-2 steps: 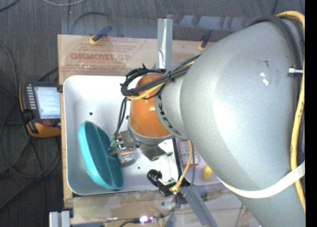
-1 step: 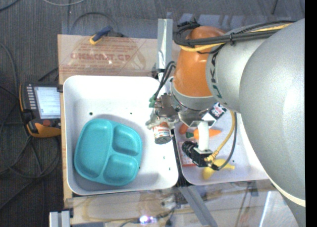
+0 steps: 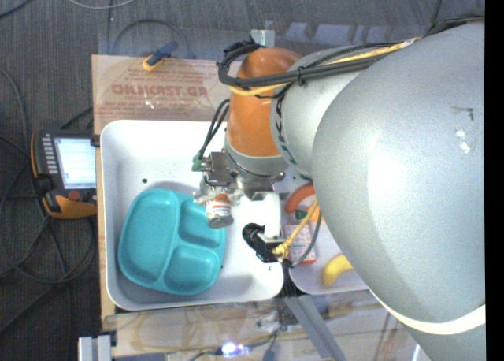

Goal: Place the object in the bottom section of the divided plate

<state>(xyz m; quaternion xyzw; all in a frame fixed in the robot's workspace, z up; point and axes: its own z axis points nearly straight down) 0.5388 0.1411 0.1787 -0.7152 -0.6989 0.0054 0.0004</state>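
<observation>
I see arm (image 3: 394,162) in from frame right, wrist pointing down at ctr, jaws pinching small can (image 3: 219,210) over divided plate (image 3: 161,245) rt edge.

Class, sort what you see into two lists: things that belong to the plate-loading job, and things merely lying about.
Belong to the job:
- turquoise plastic divided plate
- small cylindrical can with an orange-and-white label, just below the gripper

Lying about:
- yellow banana-shaped item
- orange curved item
- small blue-and-yellow object on the brown board
</observation>
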